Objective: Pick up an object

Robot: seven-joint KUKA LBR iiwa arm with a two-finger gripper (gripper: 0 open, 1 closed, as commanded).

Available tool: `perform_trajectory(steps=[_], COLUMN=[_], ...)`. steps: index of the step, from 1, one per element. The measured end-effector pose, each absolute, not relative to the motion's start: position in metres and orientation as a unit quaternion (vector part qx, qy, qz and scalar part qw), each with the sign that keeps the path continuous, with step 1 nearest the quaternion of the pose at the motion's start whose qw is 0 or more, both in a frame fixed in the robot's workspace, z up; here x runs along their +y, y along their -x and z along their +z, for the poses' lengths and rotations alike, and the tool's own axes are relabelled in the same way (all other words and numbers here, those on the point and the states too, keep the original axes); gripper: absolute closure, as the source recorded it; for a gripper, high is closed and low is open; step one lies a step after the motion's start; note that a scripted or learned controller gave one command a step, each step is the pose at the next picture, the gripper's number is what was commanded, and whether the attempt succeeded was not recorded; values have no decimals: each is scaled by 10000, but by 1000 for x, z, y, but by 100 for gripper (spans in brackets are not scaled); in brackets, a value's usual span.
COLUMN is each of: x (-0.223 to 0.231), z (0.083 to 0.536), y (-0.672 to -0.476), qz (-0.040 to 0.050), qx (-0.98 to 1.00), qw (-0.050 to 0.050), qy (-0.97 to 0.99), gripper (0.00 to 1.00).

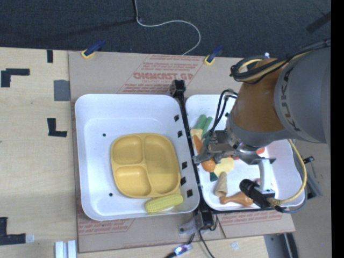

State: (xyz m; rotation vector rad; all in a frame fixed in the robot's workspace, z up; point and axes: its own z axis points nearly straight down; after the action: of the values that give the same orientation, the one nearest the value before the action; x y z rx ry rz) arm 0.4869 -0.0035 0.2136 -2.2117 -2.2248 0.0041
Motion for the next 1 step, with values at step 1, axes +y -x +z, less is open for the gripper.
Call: perform_trajectory(steps=[1], x=[-6], z=[227], y=[-497], qz=[4], qx=[-7077], qw=[5], qy=[7066], gripper=[100])
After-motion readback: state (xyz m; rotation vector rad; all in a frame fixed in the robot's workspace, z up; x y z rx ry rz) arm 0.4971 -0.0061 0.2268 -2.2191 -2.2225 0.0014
